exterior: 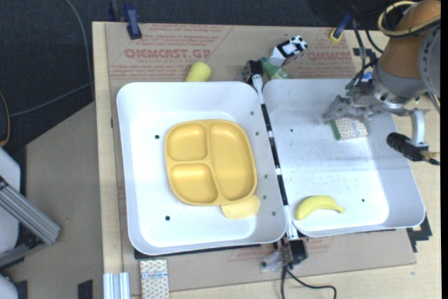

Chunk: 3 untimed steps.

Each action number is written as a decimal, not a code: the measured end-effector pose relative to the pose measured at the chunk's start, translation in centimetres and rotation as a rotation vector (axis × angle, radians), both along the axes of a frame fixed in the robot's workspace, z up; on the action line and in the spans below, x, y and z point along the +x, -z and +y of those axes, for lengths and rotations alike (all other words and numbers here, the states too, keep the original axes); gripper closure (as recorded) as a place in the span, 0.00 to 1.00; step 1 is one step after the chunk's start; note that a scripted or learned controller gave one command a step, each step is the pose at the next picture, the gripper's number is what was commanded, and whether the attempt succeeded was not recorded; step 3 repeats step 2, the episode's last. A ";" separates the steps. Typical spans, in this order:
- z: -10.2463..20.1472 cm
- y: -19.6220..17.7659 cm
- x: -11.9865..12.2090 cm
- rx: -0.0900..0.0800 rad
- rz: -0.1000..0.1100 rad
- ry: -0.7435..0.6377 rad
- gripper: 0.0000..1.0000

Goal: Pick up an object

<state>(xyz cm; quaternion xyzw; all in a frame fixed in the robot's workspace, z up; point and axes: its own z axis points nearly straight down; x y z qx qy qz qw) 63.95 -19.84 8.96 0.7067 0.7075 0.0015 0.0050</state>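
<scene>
My gripper [348, 115] hangs over the far part of the right bin [371, 171], open, with its fingers spread. Just in front of it, a small green and white patterned pad [350, 129] lies flat on the bin floor, touching or nearly touching the fingertips; nothing sits between the fingers. A yellow banana [318, 206] rests near the front left corner of the same bin. The left bin [140, 150] holds a yellow divided plate [210, 161] with a flat pale yellow piece [240, 209] poking out from under its front edge.
Behind the bins, on the cardboard, lie a yellow lump [199, 71] and a black and white toy [288, 49] beside a green item. The arm's orange band [413, 17] and a black cable run over the right bin's far right side.
</scene>
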 end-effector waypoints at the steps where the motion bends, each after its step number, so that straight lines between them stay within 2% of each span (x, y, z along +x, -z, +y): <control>1: 0.1 -1.3 0.3 0.001 -0.009 -0.002 1.00; 2: 0.1 -1.2 0.2 0.001 -0.008 -0.002 0.00; 3: 0.1 -1.2 0.2 0.001 -0.008 -0.002 0.00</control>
